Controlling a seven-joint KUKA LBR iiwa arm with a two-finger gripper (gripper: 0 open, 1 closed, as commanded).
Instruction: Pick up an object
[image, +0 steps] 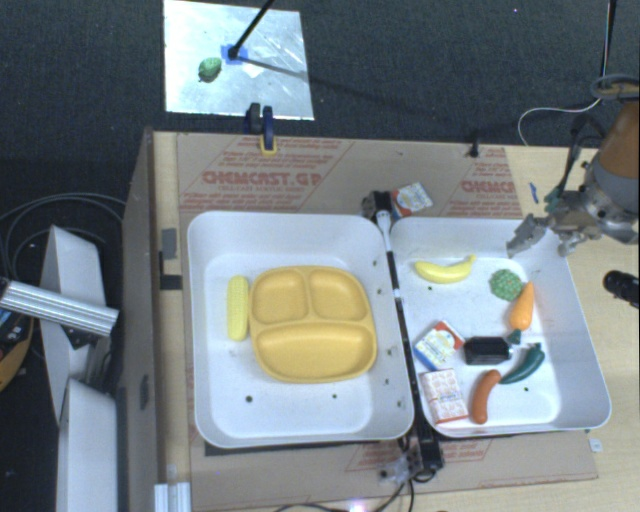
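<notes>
My gripper hangs over the far right corner of the right bin, open, with nothing between its fingers. In that bin lie a yellow banana, a green leafy vegetable, an orange carrot, a black block, a dark green pepper, a red sausage and two small cartons. The green vegetable and the carrot are the nearest to the gripper, a little below and to its left.
The left bin holds a yellow divided plate and a corn cob. A small packet lies on the cardboard behind the bins. The arm comes in from the right.
</notes>
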